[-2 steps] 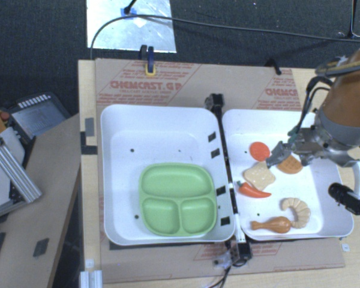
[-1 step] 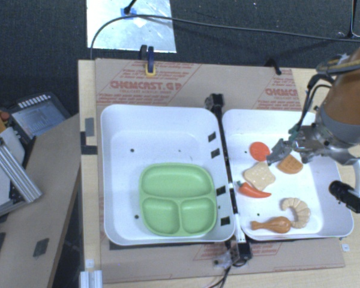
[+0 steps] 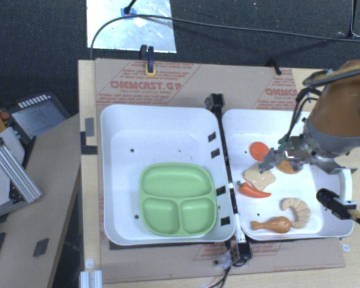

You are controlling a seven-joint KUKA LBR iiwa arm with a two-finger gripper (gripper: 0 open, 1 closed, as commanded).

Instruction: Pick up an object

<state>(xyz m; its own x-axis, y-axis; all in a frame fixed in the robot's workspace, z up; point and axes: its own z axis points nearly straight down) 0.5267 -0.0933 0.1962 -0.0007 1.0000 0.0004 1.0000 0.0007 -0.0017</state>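
Nearest us lay the drumstick (image 3: 273, 224); beyond it, above the beige piece (image 3: 258, 176), we couldn't read the jaws (image 3: 278, 156), so we'd descend squarely.

Toy foods lie scattered in the right bin (image 3: 330, 230): an orange tomato (image 3: 258, 150), beige bread (image 3: 258, 176), a red chili (image 3: 254, 190), a shrimp (image 3: 297, 210) and a drumstick (image 3: 272, 225).

We see 2 white bins side by side. The left bin (image 3: 117, 161) holds a green divided plate (image 3: 177, 199). In the right bin (image 3: 243, 125) the gripper (image 3: 275, 158) hangs over a beige piece (image 3: 258, 176), near an orange item (image 3: 258, 150), a red pepper (image 3: 253, 190), a shrimp (image 3: 297, 209) and a drumstick (image 3: 272, 225).
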